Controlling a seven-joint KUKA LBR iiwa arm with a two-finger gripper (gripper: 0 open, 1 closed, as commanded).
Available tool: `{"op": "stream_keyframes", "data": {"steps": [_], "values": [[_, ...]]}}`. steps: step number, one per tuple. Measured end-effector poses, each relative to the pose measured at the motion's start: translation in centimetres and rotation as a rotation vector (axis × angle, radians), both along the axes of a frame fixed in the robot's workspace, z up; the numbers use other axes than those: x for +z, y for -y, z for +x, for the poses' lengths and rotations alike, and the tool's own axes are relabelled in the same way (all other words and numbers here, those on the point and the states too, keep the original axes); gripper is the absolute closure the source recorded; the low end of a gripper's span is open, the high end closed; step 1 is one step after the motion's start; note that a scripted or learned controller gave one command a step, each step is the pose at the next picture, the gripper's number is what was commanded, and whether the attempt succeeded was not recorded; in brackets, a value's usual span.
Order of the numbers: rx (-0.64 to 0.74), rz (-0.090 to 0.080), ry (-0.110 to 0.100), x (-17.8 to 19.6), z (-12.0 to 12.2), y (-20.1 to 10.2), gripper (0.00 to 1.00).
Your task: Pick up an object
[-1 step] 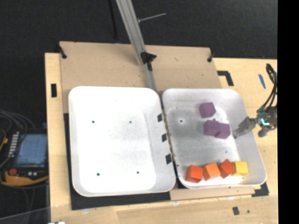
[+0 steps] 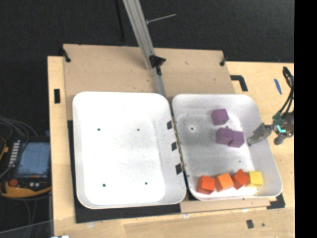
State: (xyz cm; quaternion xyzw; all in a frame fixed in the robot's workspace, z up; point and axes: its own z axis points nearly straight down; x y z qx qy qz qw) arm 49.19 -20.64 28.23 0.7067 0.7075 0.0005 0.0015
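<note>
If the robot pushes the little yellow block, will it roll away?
Probably not. The yellow block looks like a cube with flat faces, so it would likely slide rather than roll. It sits close to the right bin's rim and beside an orange block, so a push may jam it or nudge that neighbour.

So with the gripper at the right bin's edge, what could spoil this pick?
1. The gripper sits right beside two purple blocks that touch; closing there may catch both or push one away.
2. It is close to the right bin's rim, so a descent might clip it.
3. The orange and yellow blocks are packed along the bin's near wall, leaving little finger room.
</note>
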Motion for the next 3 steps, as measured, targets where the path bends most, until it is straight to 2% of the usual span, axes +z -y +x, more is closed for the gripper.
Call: {"op": "stream_keyframes", "data": {"steps": [2,3], "values": [[-0.002,0.002,-0.008,-12.1,0.2,-0.6,0.0],[-0.004,0.001,-0.006,-16.7,0.3,-1.4,0.0]]}}
